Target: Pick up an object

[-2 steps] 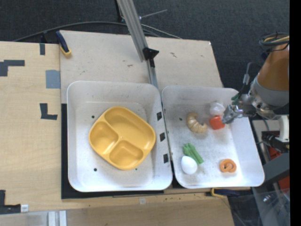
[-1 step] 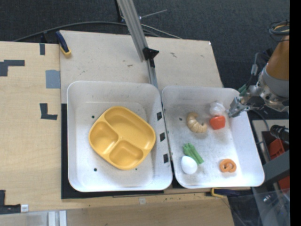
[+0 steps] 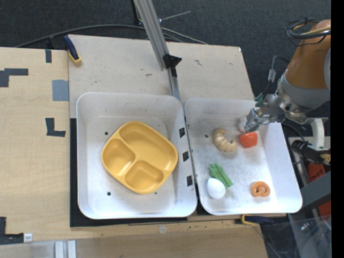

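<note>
Camera view: gripper low over the red piece in the right bin

You have two shallow white plastic bins side by side on the bench. Your left bin (image 3: 86, 144) holds a glossy yellow plastic tray (image 3: 140, 156) with three rounded compartments, lying flat and turned at an angle. Your right bin (image 3: 285, 165) has a lightly speckled floor and carries five small toy foods. A small red blocky piece (image 3: 249, 140), smooth and matte, sits near the far right part of that bin. Just left of it lies a tan, ridged croissant-shaped piece (image 3: 224, 141). Nearer the front edge you see a white egg-shaped piece (image 3: 216, 188) touching a green leafy piece (image 3: 220, 174), and, well apart to the right, an orange curled ring-like piece (image 3: 260, 190).

The grey metal gripper (image 3: 252, 121) hangs directly above the red piece, its tip at the piece's top edge. You cannot tell whether its fingers are apart or together; they merge into one dark blur, and contact with the red piece is unclear. The arm's orange band is cut off at the right.
</note>
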Robot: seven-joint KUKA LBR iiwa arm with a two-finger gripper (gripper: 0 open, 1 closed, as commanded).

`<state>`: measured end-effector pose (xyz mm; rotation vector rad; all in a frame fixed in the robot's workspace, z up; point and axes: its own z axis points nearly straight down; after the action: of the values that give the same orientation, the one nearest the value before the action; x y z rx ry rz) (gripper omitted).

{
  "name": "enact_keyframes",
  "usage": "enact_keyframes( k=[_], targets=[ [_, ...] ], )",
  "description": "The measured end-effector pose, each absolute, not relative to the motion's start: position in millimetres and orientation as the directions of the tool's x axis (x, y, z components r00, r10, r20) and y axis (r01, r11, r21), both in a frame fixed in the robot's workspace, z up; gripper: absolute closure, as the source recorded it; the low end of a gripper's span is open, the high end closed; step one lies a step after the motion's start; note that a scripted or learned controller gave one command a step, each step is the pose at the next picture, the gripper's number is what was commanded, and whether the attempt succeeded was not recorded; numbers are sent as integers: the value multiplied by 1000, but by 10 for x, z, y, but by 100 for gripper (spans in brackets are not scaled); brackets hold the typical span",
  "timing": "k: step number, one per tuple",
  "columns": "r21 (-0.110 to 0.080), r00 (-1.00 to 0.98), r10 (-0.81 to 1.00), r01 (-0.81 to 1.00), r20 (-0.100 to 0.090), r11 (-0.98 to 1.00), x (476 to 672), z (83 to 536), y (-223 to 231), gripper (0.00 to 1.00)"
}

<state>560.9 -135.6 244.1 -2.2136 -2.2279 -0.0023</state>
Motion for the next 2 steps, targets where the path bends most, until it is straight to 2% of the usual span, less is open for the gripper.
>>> enact_keyframes(
  k=[2],
  targets=[
    [-3, -6, 1000, 1000, 2, 6, 5530, 2218, -236, 100]
  ],
)
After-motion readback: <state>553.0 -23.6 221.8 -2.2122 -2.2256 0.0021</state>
